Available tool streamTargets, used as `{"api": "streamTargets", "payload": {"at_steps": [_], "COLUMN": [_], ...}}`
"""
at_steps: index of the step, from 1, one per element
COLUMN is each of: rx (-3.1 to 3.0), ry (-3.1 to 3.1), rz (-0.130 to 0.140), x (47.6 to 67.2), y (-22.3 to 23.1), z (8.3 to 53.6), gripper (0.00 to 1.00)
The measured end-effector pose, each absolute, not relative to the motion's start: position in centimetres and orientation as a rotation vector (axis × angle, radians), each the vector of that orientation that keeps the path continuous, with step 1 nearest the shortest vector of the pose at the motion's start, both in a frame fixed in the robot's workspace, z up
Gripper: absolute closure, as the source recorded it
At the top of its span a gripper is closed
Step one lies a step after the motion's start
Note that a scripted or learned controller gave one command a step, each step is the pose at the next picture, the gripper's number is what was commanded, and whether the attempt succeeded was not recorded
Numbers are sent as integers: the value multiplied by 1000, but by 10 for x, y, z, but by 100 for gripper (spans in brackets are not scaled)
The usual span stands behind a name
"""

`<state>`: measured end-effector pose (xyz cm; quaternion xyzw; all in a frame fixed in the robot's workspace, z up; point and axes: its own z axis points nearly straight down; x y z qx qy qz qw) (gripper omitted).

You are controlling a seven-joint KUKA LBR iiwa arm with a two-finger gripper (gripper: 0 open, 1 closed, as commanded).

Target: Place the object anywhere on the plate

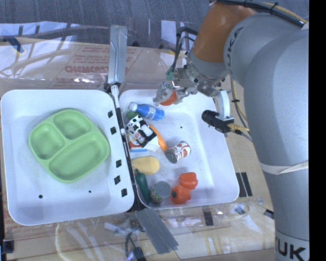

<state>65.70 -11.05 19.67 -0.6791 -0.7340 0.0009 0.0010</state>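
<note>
The green plate (69,144), with three compartments, lies in the left bin (22,200) with nothing on it. My gripper (167,95) hangs over the far end of the right bin (220,167), well to the right of the plate. A small orange-red object (172,98) shows between its grey fingers, and the gripper is shut on it. Most of that object is hidden by the fingers and wrist.
The right bin holds a blue bottle (150,112), a black-and-white toy (139,130), an orange carrot (161,140), a small can (178,151), a yellow piece (145,165), a red-orange pepper (185,187) and a dark green piece (142,185). A divider (119,145) separates the bins.
</note>
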Motion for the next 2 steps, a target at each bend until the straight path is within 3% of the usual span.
{"api": "streamTargets", "payload": {"at_steps": [1, 2], "rx": [-1760, -1876], "ry": [-2597, -2514], "rz": [5, 5], "x": [656, 632], "y": [-41, -60], "z": [191, 191], "gripper": [100, 100]}}
